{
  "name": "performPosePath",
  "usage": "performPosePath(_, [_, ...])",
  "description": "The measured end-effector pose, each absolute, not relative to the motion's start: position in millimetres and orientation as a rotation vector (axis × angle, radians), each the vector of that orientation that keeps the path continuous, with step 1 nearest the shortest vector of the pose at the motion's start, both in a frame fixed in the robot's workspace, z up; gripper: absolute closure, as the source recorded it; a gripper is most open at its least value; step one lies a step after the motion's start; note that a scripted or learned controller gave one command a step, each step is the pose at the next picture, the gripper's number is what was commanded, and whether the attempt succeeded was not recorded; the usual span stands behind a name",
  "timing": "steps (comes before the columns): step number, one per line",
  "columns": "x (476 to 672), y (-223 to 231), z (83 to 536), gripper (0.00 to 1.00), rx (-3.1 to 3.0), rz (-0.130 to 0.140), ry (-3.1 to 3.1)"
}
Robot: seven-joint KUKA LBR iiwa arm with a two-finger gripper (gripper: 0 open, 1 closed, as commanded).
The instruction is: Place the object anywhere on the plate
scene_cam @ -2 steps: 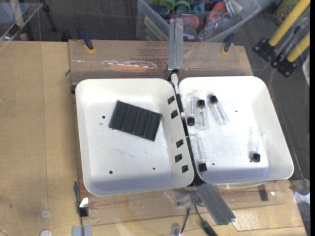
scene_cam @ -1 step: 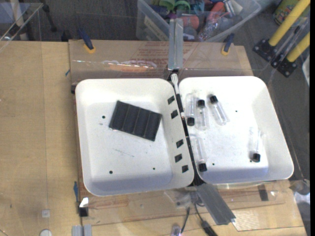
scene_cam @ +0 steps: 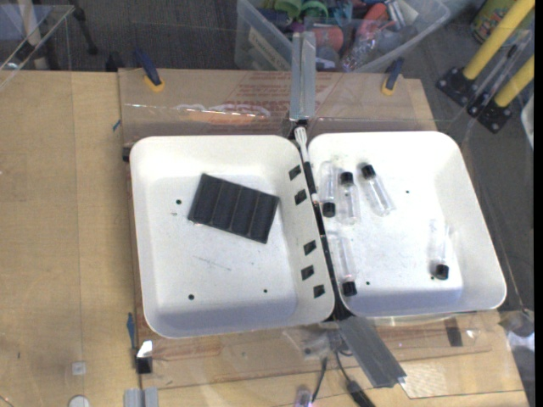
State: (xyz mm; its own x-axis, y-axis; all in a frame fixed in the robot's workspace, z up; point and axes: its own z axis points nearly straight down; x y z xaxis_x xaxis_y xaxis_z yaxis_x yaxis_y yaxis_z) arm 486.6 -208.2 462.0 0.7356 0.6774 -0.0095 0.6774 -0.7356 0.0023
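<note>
Tubes are the things to move. From the camera view above, a few small clear tubes point(scene_cam: 376, 186) with black caps lie flat in the right bin point(scene_cam: 475, 219). Some sit near the wall in the middle, and one tube point(scene_cam: 439, 248) lies by itself on the right. The dark ribbed plate point(scene_cam: 233, 208) lies in the left bin point(scene_cam: 161, 253), well apart from them. The tubes look light, hard, smooth and slippery, so they may roll or break. Grab the lone one across its middle. I cannot tell how the gripper is set.
</note>
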Motion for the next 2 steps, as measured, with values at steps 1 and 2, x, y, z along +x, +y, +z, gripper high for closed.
performPosePath(1, [487.7,-207.7,472.1,1.00,2.918,-0.013,1.144])
performPosePath(2, [487.9,-207.2,471.9,0.00,2.918,-0.014,1.145])
